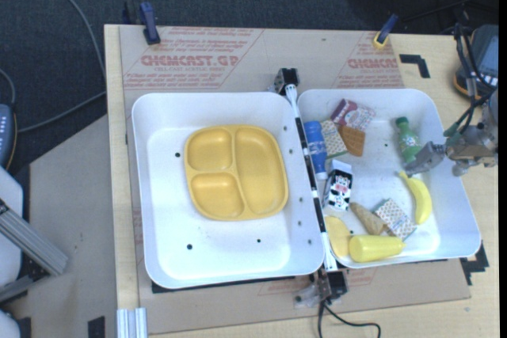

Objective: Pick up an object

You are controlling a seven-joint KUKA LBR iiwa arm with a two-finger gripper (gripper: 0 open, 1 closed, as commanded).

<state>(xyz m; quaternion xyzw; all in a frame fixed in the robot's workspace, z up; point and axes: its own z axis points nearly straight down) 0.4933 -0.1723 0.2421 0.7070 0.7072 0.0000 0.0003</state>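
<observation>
The arm reaches in from the right edge, low over the right bin, with its gripper at the bin's right side. Whether it is open or closed cannot be told from here; nothing is seen held in it.

Just beside the gripper's tip lies a green bottle, and just below it a banana curves along the bin floor. Further left in the same bin, a blue tube lies along the left wall, with a brown packet and a patterned wrapper near it. A small black-and-white box sits below the tube. At the bin's near end lie a yellow lemon-like piece, a checked packet and a tan stick-shaped item (all crowded close together, some touching).

The left bin holds a yellow divided plate, well apart from the gripper.
</observation>
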